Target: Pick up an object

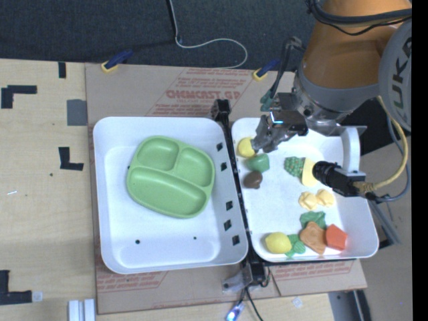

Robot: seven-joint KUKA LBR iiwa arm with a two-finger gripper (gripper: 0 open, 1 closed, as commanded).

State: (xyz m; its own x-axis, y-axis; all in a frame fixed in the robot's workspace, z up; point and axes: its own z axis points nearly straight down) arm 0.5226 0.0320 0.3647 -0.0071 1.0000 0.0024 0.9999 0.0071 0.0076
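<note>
Hovering low in the right bin [354, 246], the gripper [266, 141] touches a yellow piece [245, 147]; its grip state I cannot tell.

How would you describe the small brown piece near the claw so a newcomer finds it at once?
Start at the right bin, the one full of toy food, and follow its left wall toward the claw. Just below the claw lie a yellow piece and a green piece; the brown piece sits right under those. It is the only dark brown, rounded lump in that bin.
</note>
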